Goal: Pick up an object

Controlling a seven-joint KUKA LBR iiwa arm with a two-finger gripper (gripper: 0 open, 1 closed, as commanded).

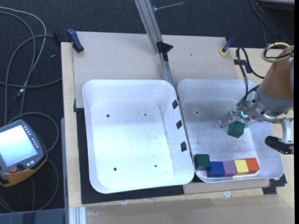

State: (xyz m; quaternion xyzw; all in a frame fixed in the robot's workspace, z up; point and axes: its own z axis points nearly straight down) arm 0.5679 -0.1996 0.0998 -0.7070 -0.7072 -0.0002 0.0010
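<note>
In the right bin (pixel 205 101), a green cube (pixel 236 130) sits tilted at the tip of my gripper (pixel 235 123). The grey fingers close on the cube's top from either side, and the cube looks raised a little off the bin floor. The arm, with its orange band (pixel 279 80), reaches in from the right edge. Along the bin's front wall lies a row of blocks: dark green (pixel 202 161), blue (pixel 216 168), purple (pixel 229 167), yellow (pixel 241 165) and orange (pixel 252 164).
The left bin (pixel 93 97) adjoins the right one, with black clips (pixel 179 124) along the shared wall. A metal pole (pixel 150 22) slants up from behind the bins. A teach pendant (pixel 18 150) and cables lie on the floor at left.
</note>
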